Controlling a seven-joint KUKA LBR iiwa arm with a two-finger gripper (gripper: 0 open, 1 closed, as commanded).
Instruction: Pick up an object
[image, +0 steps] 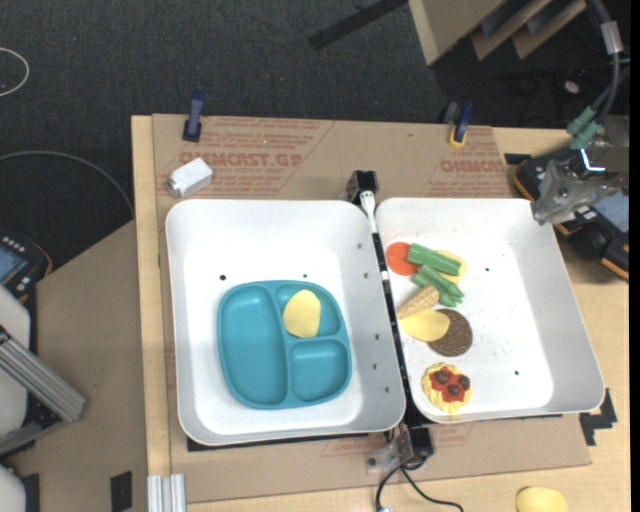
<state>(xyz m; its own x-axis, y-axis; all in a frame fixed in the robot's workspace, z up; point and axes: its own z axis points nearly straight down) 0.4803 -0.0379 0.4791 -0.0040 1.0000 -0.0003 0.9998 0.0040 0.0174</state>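
The right bin (540, 300) holds a cluster of toy food along its left side. There is a red slice (399, 257), green bean pods (437, 268), a tan wedge (420, 299), a yellow chip (423, 325), a brown cookie (453, 335) and a small pizza (446, 386). In the left bin (200, 250) a teal divided tray (260, 350) carries a yellow piece (302, 313) in its upper right compartment. My gripper (562, 192) hangs over the far right corner of the right bin, well away from the food.
A small white block (190, 177) lies on the cardboard behind the left bin. Blue clamps (194, 113) (459, 124) hold the board's far edge. A yellow object (541, 498) sits off the bench at bottom right.
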